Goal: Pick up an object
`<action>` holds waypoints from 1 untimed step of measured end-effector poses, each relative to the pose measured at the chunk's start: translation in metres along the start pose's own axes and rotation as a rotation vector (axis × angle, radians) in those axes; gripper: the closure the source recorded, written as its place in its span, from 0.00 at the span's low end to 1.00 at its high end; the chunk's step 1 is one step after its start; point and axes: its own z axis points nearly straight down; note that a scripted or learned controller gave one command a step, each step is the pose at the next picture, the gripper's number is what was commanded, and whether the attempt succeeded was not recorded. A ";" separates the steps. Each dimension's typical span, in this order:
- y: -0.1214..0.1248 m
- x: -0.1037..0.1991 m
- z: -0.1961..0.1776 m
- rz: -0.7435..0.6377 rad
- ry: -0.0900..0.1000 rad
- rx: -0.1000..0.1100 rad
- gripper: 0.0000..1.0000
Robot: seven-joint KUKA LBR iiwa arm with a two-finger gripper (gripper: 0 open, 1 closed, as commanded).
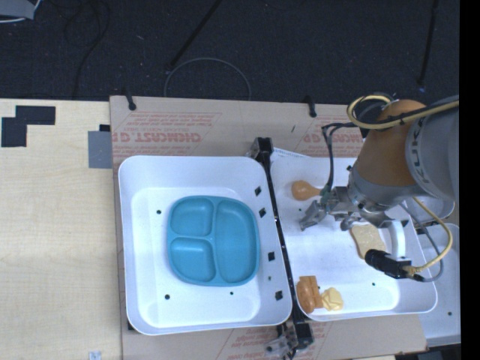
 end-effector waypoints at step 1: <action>0.001 -0.002 -0.013 0.006 -0.001 -0.003 1.00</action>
